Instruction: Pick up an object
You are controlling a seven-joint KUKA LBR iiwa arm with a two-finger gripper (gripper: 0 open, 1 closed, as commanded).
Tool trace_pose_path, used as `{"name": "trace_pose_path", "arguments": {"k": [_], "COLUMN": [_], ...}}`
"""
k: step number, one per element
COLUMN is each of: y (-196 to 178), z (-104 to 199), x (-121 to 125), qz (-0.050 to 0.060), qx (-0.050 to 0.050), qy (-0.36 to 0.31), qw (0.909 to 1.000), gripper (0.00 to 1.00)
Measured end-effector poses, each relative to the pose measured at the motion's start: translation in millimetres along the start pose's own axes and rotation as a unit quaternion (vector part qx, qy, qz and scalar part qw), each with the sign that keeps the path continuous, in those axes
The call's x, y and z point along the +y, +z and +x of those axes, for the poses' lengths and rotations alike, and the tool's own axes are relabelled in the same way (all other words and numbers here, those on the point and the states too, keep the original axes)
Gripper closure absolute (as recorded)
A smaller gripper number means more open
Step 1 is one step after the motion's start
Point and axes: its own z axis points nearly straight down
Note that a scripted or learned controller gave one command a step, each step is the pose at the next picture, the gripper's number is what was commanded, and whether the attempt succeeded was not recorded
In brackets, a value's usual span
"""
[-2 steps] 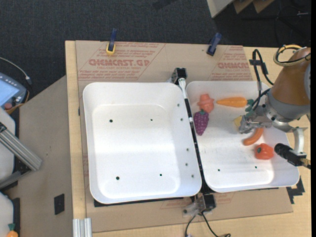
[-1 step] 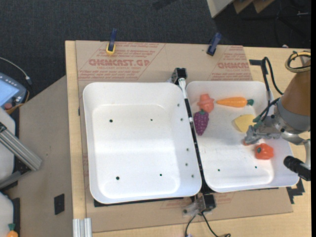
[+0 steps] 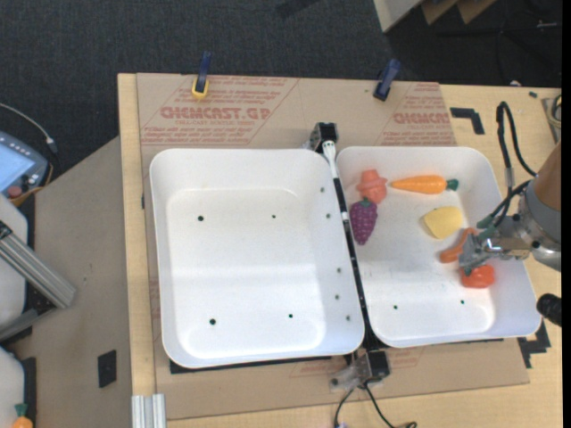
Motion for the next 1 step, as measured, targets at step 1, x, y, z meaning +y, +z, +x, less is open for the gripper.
{"name": "trace_pose_path", "arguments": {"k": [1], "y": [-56.1], "z": [15.3], "x": [12.3], "qz": [-0.003], "qx": [-0.001], "qy": [-0.002], "qw": [1.0000], "gripper": [1.00]}}
